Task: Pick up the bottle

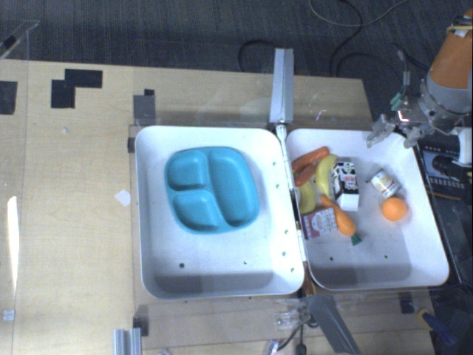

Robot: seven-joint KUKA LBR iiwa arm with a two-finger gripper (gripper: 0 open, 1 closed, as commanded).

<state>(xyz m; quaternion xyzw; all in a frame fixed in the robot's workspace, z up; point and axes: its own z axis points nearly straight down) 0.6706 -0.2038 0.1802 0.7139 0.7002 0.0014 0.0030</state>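
Hovering over the far rim of the right bin [369,261] with the claw [391,134] spread open and empty. Targeting the bottle [384,183], lying tilted just beside the orange [395,210]. Risking rolling it away, or catching the orange.

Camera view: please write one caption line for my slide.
Gripper above right bin's far corner; blue tray in left bin.

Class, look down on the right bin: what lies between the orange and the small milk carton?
In the camera view, a small tin can lies tilted between the orange and the milk carton, on bare white bin floor.
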